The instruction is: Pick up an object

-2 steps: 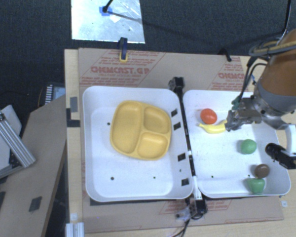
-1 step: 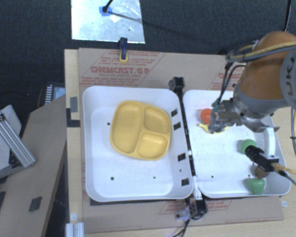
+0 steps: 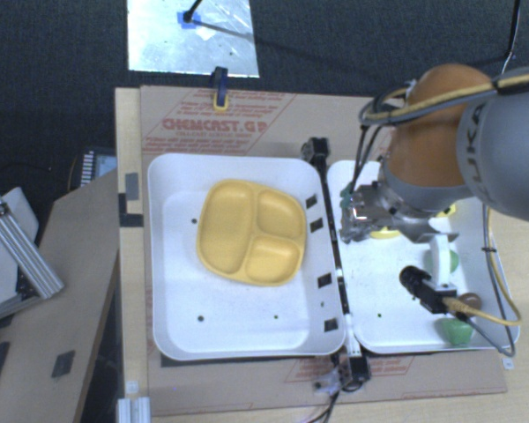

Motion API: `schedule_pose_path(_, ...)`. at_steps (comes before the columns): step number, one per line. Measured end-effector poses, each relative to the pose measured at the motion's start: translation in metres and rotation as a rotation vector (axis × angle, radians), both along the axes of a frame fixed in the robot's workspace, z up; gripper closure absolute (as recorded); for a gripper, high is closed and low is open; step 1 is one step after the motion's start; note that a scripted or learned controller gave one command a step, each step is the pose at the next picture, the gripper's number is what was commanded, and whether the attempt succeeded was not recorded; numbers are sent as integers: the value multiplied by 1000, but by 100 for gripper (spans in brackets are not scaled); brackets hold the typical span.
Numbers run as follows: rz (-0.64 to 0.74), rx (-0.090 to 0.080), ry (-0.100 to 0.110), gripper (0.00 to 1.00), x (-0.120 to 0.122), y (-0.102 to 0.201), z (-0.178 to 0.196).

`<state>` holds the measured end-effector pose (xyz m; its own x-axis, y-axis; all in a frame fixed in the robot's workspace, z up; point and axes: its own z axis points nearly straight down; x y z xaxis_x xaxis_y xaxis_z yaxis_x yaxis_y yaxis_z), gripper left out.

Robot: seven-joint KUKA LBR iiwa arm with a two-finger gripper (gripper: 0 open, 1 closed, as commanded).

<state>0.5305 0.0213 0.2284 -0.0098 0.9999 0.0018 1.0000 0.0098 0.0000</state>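
Bench inspection, single overhead view. Two shallow white bins sit side by side on a cardboard sheet (image 3: 220,117) with red printing.

Left bin (image 3: 172,236): holds one yellow sectioned plate (image 3: 251,232) with three compartments, lying flat near the bin's middle, slightly toward the far side. It is well apart from the arm.

Right bin (image 3: 379,324): the grey arm (image 3: 502,148) reaches in from the right, its orange band (image 3: 432,130) above the far half of the bin. The gripper (image 3: 357,214) is low over the bin's near-left part, close to the wall shared with the left bin. Whether it is open or closed cannot be told from this angle, and nothing can be confirmed in its grasp.

Items noted in the right bin:
- a small yellow object (image 3: 386,233), just beside the gripper on its right, partly hidden by the wrist;
- a white and green object (image 3: 441,258), further right, partly hidden, shape unclear;
- a green object (image 3: 456,331), at the bin's near right corner, well apart from the gripper.

Beyond the bins, a shiny silver sheet (image 3: 194,25) lies on the dark floor.
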Motion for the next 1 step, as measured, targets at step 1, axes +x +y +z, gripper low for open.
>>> schedule_pose_path(1, 0, 0, 1, 100, -1, 53, -12)
